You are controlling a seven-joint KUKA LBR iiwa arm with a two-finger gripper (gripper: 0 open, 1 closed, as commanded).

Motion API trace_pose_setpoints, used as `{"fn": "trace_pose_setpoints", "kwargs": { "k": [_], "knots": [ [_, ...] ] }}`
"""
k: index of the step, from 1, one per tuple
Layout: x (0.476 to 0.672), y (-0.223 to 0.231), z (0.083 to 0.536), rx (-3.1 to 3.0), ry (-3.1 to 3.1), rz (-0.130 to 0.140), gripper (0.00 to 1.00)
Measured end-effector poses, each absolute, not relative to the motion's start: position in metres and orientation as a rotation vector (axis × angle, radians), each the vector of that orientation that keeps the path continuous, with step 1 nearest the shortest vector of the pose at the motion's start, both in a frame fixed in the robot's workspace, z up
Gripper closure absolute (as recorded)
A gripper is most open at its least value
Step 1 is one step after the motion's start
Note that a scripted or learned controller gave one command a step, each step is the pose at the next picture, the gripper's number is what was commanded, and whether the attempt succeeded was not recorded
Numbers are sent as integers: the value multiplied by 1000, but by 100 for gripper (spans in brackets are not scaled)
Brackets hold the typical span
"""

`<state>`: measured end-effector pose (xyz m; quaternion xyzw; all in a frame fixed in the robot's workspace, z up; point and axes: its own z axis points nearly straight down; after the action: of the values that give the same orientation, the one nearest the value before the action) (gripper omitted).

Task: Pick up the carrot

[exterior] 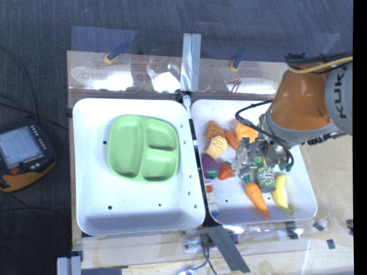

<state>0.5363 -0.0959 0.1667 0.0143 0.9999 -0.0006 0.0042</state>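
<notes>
The carrot (257,199) is orange and tapered. It lies in the right bin (304,208) near the front, its thick end toward the back and its tip toward the front right. My gripper (250,164) hangs from the orange-banded wrist (301,105) over the middle of that bin, just behind the carrot's thick end. Nothing shows as held in it, and the metal wrist parts hide its tips.
Around the carrot lie a yellow banana (280,193), a green can (265,179), a red strawberry (225,171), a purple eggplant (209,166), a beige cone (217,148), a brown bread piece (214,129) and an orange piece (245,132). The left bin (92,211) holds a green divided plate (143,146).
</notes>
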Motion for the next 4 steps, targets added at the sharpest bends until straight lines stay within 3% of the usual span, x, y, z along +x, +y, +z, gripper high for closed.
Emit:
{"fn": "trace_pose_setpoints", "kwargs": {
  "k": [1,2,3,4],
  "knots": [
    [509,-223,201,55,3137,-8,100],
    [510,-218,199,43,3139,-3,0],
    [483,-161,112,51,3149,7,0],
    [488,-115,91,167,3126,-5,0]
  ]
}}
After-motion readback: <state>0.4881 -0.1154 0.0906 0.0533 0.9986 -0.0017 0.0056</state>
